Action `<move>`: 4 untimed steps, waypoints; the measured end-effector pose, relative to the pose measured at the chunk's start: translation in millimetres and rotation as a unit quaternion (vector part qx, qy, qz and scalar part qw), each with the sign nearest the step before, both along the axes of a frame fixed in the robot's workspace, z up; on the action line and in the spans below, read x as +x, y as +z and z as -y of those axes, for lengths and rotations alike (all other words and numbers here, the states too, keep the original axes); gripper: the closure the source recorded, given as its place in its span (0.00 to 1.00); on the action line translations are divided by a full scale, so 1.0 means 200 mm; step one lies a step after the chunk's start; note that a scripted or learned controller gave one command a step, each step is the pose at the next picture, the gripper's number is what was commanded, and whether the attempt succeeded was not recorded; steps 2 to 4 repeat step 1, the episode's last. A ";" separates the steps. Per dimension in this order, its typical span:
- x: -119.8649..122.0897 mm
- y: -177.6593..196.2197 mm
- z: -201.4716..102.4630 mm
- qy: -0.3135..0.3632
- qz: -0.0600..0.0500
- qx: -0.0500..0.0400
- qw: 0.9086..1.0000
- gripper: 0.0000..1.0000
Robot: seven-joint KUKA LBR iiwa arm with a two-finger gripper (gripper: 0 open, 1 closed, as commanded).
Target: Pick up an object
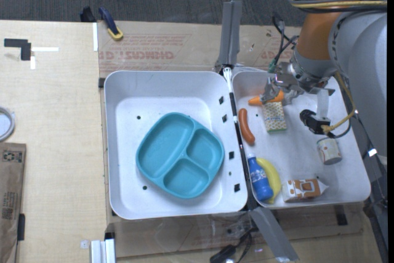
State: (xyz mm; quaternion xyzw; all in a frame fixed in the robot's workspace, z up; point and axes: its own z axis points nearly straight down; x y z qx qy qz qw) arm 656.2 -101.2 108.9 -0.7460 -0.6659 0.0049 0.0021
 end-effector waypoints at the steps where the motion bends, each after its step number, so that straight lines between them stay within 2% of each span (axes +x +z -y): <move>1: 0.01 0.79 -0.24 -0.001 0.005 0.001 1.000 1.00; 4: 0.01 0.79 -0.24 -0.001 0.005 0.001 1.000 1.00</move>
